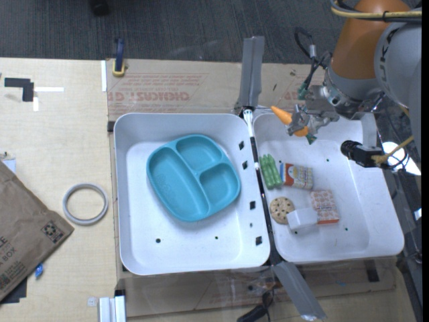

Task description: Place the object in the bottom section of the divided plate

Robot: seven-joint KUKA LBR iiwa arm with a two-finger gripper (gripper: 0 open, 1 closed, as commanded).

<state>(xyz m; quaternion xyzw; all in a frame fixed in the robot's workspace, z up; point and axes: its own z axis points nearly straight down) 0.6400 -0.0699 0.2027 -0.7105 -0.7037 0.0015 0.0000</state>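
Orange, carrot-shaped, the toy point(284, 115) lay across the jaws point(301, 125) of the arm point(375, 39), seemingly clamped between them above the right bin's point(375, 240) far corner. Well to the jaws' left, the blue divided plate point(193, 177) sat in the left bin point(134, 247). Below the jaws lay a green pack point(270, 171), a cookie point(281, 209) and small cartons point(324, 206).

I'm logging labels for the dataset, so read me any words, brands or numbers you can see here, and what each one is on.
Red print on the cardboard sheet: upside down and blurred, unreadable.
"BOX" on the brown paper bag: partly legible, rest cut off.
Small food packets in the right bin: print too small to read.
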